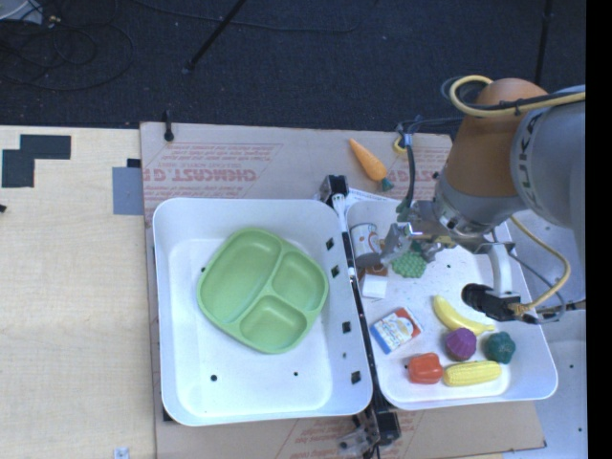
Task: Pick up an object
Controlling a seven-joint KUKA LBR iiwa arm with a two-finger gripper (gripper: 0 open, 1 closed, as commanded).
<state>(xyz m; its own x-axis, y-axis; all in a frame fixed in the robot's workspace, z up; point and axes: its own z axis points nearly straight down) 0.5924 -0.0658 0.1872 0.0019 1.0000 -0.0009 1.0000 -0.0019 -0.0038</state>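
Reaching down into the right bin (535, 390), my gripper (406, 247) is hovering right over the green broccoli piece (411, 265).

I'm leaning in from the right, and whether my jaws are clenched or released I cannot tell from up here. The broccoli piece is sitting near the bin's upper left, just under my fingers. Lower down, a small carton (395, 330) is lying by the divider, with a banana (457, 314), a purple plum (460, 343), a dark green vegetable (498, 346), a red pepper (425, 367) and a corn cob (471, 374) clustering at the near right. A green divided plate (263, 290) is resting in the left bin (182, 371), and a carrot (368, 161) is lying outside on the cardboard (239, 165).
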